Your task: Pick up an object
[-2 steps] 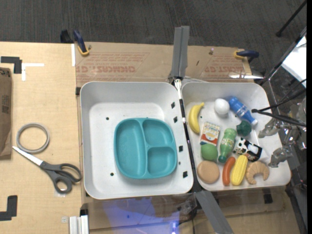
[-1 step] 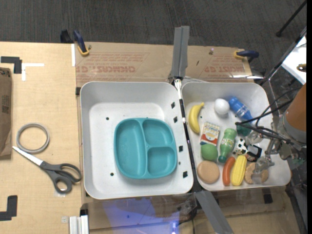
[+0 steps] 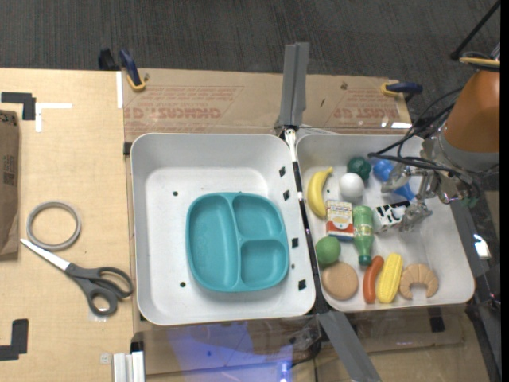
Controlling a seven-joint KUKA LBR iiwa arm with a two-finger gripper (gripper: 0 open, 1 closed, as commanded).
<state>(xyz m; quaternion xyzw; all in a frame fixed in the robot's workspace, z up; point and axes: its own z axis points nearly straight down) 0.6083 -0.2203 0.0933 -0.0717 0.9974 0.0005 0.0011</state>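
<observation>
Currently the gripper (image 3: 415,207) sits low in the right bin (image 3: 464,289), just right of the green bottle (image 3: 363,235), touching a black-and-white toy (image 3: 390,213). Can't tell how the jaws stand. Banana (image 3: 317,190) and white ball (image 3: 351,185) lie up-left of the bottle, corn (image 3: 389,278) below-right.

Dark grey carpet floor (image 3: 238,14) up top; cardboard-covered bench (image 3: 64,309) below, with scissors (image 3: 83,275), tape roll (image 3: 53,224), blue clamps (image 3: 131,68) at its edge.
</observation>
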